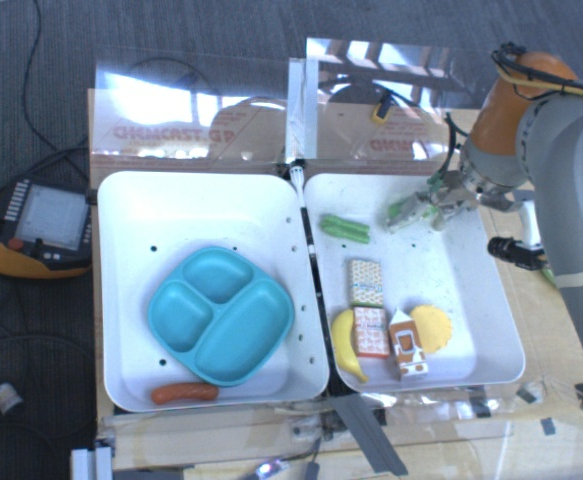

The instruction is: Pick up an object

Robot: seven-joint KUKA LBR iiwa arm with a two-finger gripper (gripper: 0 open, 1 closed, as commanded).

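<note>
I see the claw [418, 211] low over the far part of the right bin [491, 298], but blur keeps me from telling whether it is released or clenched. Just left of it lies a green bean pod [345, 229]; nearer me sit two small cartons [366, 282], a banana [343, 345], a juice box [408, 347] and a yellow round piece [433, 328]. The left bin [131, 218] carries a blue divided plate [221, 314] and a sausage [184, 393].

The 2 white bins [121, 298] look like smooth, slightly glossy plastic. The blue divided plate [221, 313] at lower left is matt plastic. Clear glossy panels [196, 113] along the top reflect light; the floor [31, 88] looks like rough dark carpet.
</note>
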